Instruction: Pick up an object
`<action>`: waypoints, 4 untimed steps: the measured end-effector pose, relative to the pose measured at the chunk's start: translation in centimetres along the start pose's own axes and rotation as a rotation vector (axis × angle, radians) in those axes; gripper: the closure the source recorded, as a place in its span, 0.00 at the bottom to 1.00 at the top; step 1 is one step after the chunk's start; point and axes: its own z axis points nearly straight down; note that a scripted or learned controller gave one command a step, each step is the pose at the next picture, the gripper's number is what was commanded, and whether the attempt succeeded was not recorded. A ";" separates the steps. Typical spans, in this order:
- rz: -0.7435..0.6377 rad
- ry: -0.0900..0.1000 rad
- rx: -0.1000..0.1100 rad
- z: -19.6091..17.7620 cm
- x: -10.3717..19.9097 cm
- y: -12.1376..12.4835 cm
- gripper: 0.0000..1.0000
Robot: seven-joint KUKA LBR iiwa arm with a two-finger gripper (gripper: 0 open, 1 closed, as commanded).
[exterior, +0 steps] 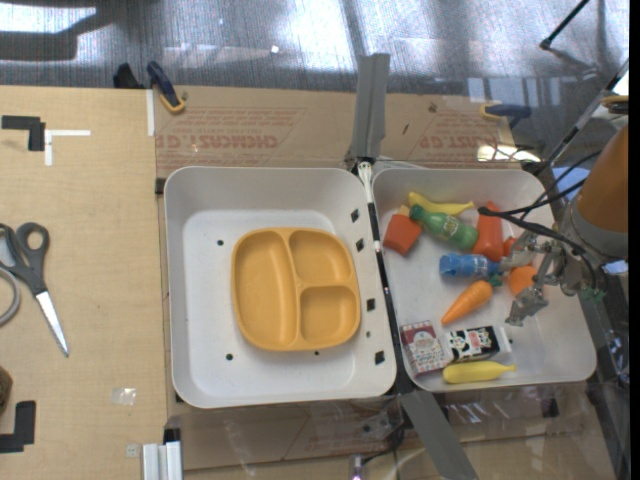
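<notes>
So the surface (80, 268) is tan board with scissors (38, 278) near its left edge, cardboard under the two bins, and a grey ribbed floor (250, 28) beyond the far edge. The left bin (185, 298) has a yellow divided plate (297, 288) in the middle. The right bin (560, 353) has the toys, like a carrot (467, 302) mid-bin and a yellow banana (478, 371) at its near edge. The end effector (525, 308) hangs at that bin's right edge, can't tell if it's spread or pinched.

A yellow divided tray (296, 289) lay in the left bin (190, 268), well left of the jaws. Scissors (38, 280) rested on the tabletop (80, 208) farther left; a blue-handled clamp (165, 86) sat beyond the bins.
</notes>
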 end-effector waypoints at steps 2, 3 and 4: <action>0.025 -0.010 0.002 0.9 -2.3 -0.2 1.00; 0.025 -0.009 0.002 0.9 -2.3 -0.2 0.00; 0.055 0.001 -0.001 2.1 0.7 3.2 0.00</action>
